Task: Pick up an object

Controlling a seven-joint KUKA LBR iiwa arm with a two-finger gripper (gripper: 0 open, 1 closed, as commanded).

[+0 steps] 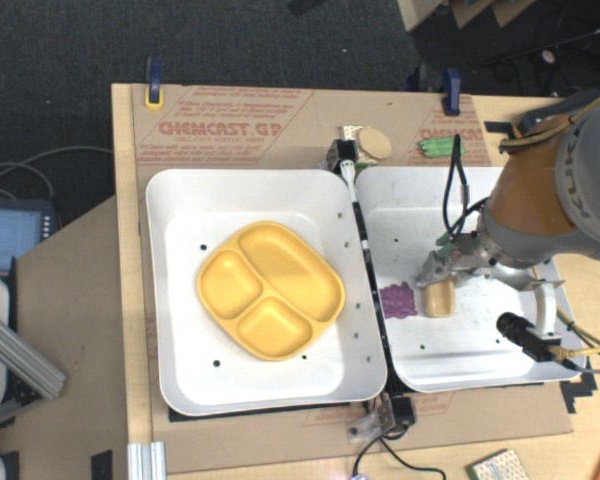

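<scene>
Tan block (pixel 437 299) is sitting right under my tool (pixel 446 273), purple toy (pixel 397 300) just left; I'm not seeing whether it's clenched.

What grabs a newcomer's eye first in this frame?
The big yellow divided tray lying in the left bin dominates. Next, the grey arm with its orange band reaching into the right bin, its gripper right above a small tan object, with a purple item just to the left.
</scene>
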